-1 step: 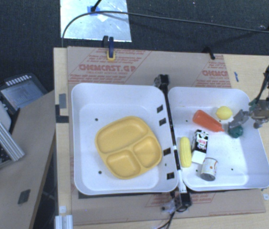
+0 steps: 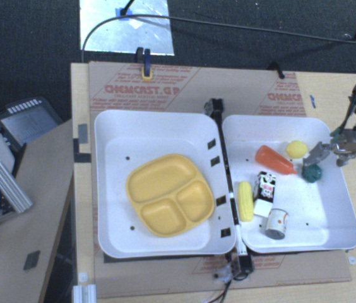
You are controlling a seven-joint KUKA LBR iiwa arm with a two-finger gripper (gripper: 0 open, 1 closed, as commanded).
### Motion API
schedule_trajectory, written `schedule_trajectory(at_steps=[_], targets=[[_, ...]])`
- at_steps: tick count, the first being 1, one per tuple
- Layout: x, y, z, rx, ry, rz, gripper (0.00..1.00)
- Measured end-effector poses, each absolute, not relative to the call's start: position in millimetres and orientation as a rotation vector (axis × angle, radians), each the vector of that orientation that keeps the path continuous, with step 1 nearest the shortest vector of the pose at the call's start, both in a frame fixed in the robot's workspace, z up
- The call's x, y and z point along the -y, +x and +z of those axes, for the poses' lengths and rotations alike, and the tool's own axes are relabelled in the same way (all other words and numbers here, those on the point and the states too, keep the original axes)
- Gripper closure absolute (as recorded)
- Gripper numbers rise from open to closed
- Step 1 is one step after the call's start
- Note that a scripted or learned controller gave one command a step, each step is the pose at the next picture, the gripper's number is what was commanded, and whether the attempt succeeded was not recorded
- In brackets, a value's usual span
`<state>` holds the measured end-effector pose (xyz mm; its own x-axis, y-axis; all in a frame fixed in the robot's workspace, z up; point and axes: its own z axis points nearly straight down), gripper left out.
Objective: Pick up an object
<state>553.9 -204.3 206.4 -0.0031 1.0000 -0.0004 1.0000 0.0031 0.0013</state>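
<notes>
Gripper is seen low over the right bin, finger spread not discernible. Teal object lies just beneath, beside lemon and carrot. Centring over it before closing is advised, neighbours avoided.

Right bin crowded along its left and upper part, open at lower right.

A carrot, lemon and teal ball are clustering at the right bin's upper middle, just beside the gripper; a corn cob, a black-and-white carton and a can are lining its lower left. Bare floor is lying open toward the lower right. A yellow divided plate is taking up the left bin's centre, leaving its margins free.
</notes>
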Motion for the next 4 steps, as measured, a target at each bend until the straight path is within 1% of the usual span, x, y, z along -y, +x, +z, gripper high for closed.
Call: schedule_trajectory(at_steps=[3, 4], targets=[[197.6, 552.1, 83.4, -2.223, 2.22, 0.0, 0.0], [198.2, 552.9, 95.5, -2.221, 2.217, 0.002, 1.0]])
